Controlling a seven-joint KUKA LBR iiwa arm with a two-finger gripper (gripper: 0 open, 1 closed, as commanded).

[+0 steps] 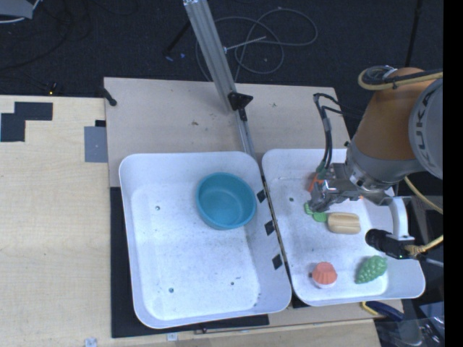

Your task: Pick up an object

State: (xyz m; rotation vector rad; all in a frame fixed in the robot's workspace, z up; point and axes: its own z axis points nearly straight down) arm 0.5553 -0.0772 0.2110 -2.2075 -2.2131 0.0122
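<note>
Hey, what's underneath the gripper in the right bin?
Under the gripper a green item and something red-orange poke out; the arm covers the rest. A tan block lies beside them.

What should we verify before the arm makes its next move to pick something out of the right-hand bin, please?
1. Gripper is over the right bin: ok.
2. Pickable objects present: tan block, orange-red piece, green grapes: ok.
3. Object between the fingers: cannot tell.
4. Green item under the gripper identifiable: cannot tell, partly hidden.
5. Blue bowl lies apart in the left bin: ok.
</note>
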